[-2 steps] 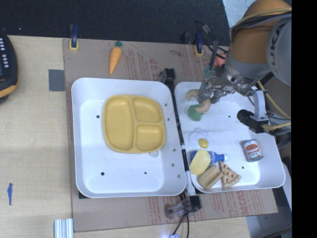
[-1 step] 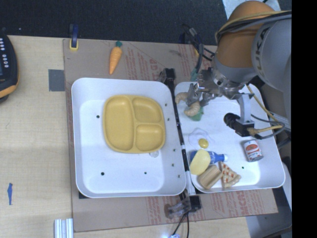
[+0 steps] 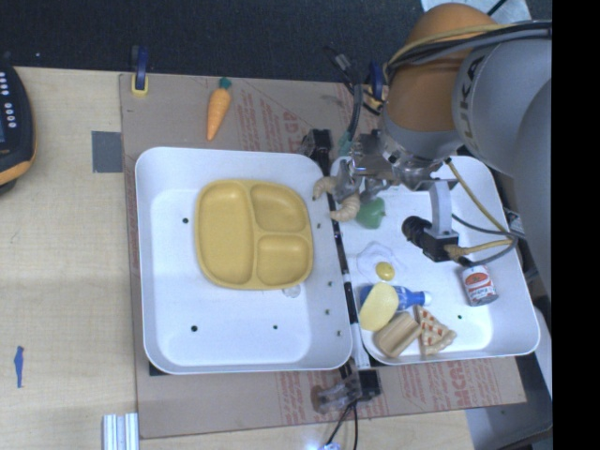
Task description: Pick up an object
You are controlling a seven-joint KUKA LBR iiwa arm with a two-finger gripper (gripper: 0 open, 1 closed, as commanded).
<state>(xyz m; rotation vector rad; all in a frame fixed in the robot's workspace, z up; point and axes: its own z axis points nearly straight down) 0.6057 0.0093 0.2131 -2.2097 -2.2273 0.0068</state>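
Holding yellow divided plate (image 3: 253, 233), left bin (image 3: 169, 336); claw (image 3: 349, 187) grip state indiscernible, above right bin (image 3: 511, 322).

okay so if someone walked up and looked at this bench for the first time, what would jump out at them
Probably the big yellow divided plate lying in the left white bin. Next, the grey arm with its orange band reaching in from the right, its gripper low over the right bin's upper left corner. A toy carrot lies alone on the cardboard above the left bin.
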